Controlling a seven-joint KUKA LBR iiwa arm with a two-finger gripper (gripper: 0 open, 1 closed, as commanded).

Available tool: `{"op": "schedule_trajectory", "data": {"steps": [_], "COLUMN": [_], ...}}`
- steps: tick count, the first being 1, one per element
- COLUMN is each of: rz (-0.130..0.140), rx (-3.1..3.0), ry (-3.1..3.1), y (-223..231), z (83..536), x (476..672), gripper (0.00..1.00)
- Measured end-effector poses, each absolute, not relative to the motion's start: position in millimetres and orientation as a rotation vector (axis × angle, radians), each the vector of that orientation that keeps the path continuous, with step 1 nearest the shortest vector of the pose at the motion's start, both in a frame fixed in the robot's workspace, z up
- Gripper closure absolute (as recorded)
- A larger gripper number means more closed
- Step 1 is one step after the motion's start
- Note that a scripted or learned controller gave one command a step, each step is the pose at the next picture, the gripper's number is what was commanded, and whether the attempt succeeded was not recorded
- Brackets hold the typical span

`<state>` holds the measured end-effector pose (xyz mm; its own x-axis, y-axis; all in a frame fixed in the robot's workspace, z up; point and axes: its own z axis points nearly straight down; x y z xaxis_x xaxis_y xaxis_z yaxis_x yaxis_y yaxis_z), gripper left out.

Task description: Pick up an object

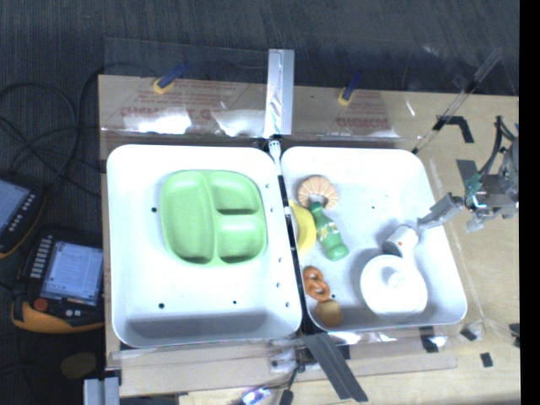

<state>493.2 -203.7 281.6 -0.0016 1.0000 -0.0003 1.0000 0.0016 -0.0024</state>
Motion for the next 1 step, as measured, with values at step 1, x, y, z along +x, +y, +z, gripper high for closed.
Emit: {"op": "schedule_trajectory", "data": {"steps": [1], "rz": [0.004], "rx": [-2.321], "ry": [-2.120], "y": [-224.3], "z": [365.8], "x": [509.1], "gripper": [0.00]}}
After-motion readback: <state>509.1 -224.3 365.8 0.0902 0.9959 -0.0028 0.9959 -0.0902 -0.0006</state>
